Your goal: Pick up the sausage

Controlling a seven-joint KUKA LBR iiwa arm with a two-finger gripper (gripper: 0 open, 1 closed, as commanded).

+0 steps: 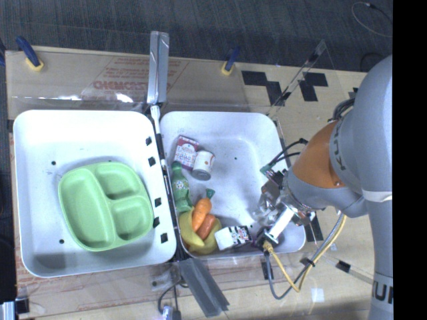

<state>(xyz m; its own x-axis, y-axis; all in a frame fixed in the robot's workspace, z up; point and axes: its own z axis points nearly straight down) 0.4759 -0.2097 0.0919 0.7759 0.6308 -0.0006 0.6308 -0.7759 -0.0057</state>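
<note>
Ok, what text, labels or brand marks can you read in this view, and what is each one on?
"KU": pale letters on the grey arm, cut off at the picture's edge.
Red print on the cardboard behind the bins: too blurred to read.
Labels on the red packet, the can and the black-and-white carton in the right bin: too small to read.

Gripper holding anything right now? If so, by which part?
Cannot tell: the gripper is low in the right bin beside the small carton, its tip unclear. The sausage lies apart, by the carrot.
</note>
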